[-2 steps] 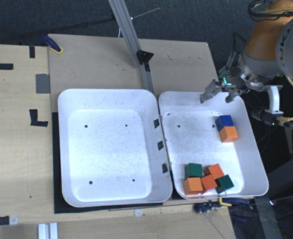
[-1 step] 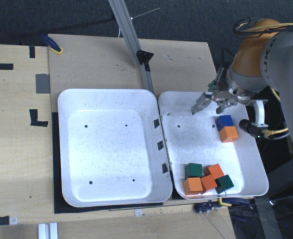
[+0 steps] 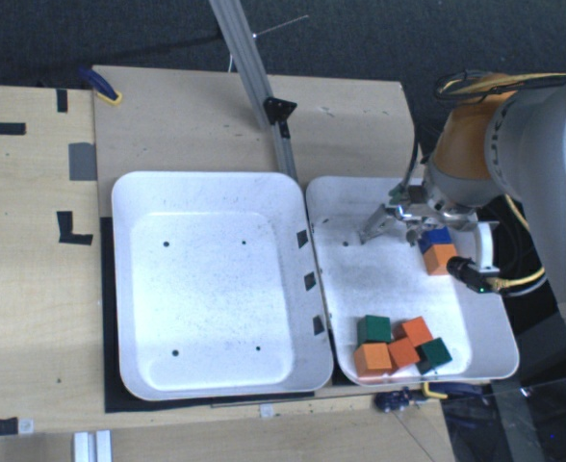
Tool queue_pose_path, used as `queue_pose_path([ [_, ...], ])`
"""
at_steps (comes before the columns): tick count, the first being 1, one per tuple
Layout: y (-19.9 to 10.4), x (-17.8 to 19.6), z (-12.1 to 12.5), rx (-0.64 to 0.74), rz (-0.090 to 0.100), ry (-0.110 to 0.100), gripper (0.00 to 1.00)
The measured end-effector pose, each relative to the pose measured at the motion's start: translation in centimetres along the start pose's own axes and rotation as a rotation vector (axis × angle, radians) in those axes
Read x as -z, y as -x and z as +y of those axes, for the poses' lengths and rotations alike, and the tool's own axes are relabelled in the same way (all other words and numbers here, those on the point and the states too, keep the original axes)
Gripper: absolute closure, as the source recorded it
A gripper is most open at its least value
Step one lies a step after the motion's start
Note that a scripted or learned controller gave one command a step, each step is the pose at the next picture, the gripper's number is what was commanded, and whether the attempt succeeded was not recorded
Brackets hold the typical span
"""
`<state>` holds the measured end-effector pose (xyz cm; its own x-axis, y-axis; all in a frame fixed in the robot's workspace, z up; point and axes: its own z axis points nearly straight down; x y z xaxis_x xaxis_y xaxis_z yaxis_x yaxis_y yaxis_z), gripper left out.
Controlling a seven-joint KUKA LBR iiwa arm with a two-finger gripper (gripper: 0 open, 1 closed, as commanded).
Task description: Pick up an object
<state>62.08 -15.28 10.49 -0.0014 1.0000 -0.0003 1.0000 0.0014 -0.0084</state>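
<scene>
We see an orange block (image 3: 439, 258) and a blue block (image 3: 434, 238) in the right bin (image 3: 360, 277), just beside our hand (image 3: 373, 229), whose fingers seem spread apart, clamping nothing. More blocks (image 3: 398, 345) cluster near the bin's front.

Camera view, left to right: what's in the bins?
Left bin → right bin → pincer → cluster of green and orange blocks → blue block atop an orange block.
</scene>
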Motion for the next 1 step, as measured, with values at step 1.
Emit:
queue_pose_path([
  [1, -0.06, -1.43, -0.06, 0.001, -0.001, 0.004, 0.0],
])
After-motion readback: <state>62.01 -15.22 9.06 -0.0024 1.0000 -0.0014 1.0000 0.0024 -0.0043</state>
